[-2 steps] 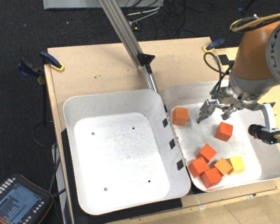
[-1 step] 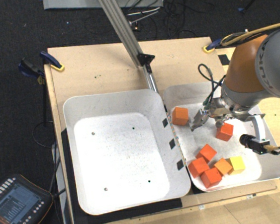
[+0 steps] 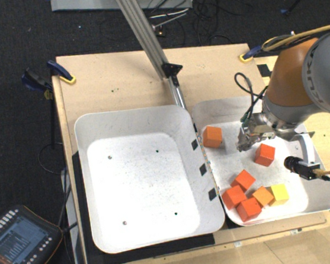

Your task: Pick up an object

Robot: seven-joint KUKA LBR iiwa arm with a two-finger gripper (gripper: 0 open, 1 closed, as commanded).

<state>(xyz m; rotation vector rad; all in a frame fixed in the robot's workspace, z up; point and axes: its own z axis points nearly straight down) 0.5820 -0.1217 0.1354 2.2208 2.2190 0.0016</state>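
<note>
Just now my gripper point(image 3: 245, 142) hangs low over the right bin point(image 3: 323, 201), between an orange cube point(image 3: 213, 136) and a red cube point(image 3: 264, 154), its grip state something I cannot tell.

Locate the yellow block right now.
The yellow block lies in the right bin, near its front edge, touching an orange block on its left. The tool is farther back.

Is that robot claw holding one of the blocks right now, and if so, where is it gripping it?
Nothing is held. The gripper hangs over bare bin floor in the right bin, between the orange block and the red block, touching neither.
</note>
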